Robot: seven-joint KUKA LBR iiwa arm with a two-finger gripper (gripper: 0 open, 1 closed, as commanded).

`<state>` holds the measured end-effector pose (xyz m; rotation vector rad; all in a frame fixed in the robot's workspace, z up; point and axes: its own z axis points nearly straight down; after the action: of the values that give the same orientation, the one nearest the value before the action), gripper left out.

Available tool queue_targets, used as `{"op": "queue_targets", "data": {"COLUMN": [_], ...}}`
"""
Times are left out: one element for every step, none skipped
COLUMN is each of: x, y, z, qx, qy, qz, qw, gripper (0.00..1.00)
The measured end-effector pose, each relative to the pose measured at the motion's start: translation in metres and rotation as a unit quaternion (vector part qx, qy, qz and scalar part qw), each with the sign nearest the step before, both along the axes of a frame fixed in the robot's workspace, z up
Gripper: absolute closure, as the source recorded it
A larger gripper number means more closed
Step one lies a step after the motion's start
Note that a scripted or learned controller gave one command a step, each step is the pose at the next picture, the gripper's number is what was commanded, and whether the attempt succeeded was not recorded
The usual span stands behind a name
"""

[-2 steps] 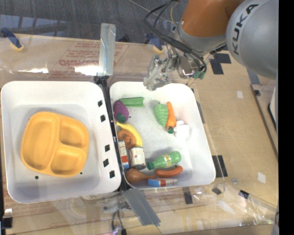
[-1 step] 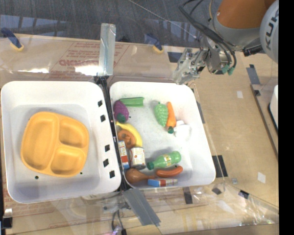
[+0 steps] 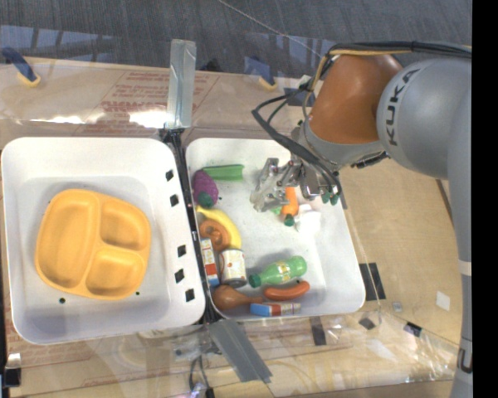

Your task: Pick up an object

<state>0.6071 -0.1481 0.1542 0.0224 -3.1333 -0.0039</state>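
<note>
My gripper (image 3: 268,186) hangs over the upper middle of the right bin (image 3: 342,255), under the grey arm with its orange band. A small orange carrot with a green tip (image 3: 290,203) sits right against the gripper's right side; whether it is gripped is unclear. To the left lie a green cucumber (image 3: 222,172) and a purple eggplant (image 3: 205,187). Below them are a banana (image 3: 219,225), a small can (image 3: 232,266), a green bottle (image 3: 280,272), a red sausage (image 3: 287,289) and a brown piece (image 3: 227,298).
The left bin (image 3: 17,172) holds a yellow divided plate (image 3: 93,243). A red and blue tube (image 3: 274,308) lies at the right bin's front wall. Black cables run from the wrist over the bin's back edge.
</note>
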Motion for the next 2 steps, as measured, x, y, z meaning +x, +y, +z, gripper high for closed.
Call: {"op": "queue_targets", "data": {"x": [0.052, 0.011], "y": [0.027, -0.016], "z": [0.07, 0.048], "qx": [-0.0017, -0.0007], "qy": [-0.008, -0.004], "qz": [-0.027, 0.184], "qw": [0.9996, 0.9829], "gripper": [1.0, 1.0]}}
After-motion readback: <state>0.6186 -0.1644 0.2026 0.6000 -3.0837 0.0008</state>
